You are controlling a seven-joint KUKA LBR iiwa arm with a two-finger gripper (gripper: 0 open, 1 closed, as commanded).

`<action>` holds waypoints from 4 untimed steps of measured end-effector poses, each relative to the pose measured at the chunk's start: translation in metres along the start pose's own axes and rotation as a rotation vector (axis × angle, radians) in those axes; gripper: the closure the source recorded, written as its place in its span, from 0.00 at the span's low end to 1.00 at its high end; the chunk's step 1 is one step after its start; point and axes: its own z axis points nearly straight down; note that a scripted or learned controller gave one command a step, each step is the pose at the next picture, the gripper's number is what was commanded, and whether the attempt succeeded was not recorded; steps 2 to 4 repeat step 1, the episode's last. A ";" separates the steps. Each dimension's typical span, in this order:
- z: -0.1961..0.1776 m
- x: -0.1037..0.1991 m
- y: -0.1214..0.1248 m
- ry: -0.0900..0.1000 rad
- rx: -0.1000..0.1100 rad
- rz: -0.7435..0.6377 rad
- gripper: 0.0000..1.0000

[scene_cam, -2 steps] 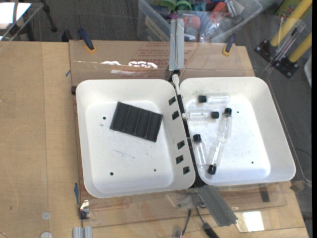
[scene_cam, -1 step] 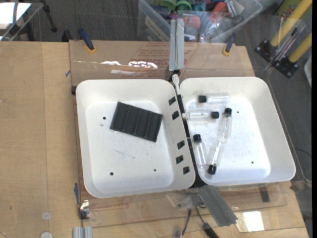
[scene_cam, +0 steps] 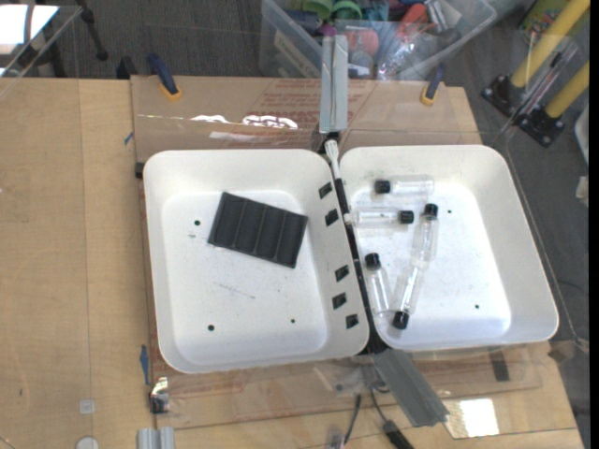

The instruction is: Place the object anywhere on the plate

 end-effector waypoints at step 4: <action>0.000 0.000 0.000 -0.001 0.000 0.000 0.00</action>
